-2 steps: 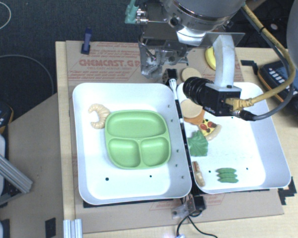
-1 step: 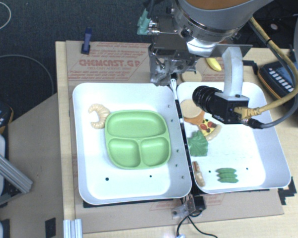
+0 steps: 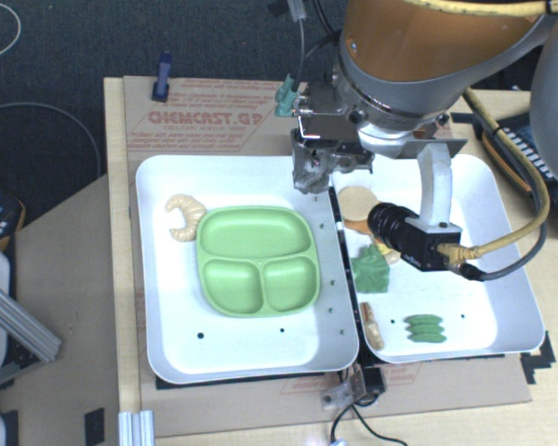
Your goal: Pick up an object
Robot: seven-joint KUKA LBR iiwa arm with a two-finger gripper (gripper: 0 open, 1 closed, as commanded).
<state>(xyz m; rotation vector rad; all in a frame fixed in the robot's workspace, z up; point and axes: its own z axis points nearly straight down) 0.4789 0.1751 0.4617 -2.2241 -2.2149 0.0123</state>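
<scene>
My gripper (image 3: 311, 173) hangs over the far end of the divider between the two white bins, above the left bin's (image 3: 158, 277) back right corner. The left bin holds a green three-part plate (image 3: 258, 258) and a pale croissant (image 3: 184, 216) at the plate's upper left. In the right bin (image 3: 502, 277) lie a tan round piece (image 3: 357, 200), a green leafy toy (image 3: 371, 271), a green pea pod (image 3: 425, 327) and a small brown item (image 3: 370, 322). I see nothing held in the gripper.
The wide grey and orange arm covers the upper right of the view. A black cylinder (image 3: 405, 235) on the wrist, with a yellow cable, hangs over the right bin's left half. A brown board (image 3: 205, 114) lies behind the bins.
</scene>
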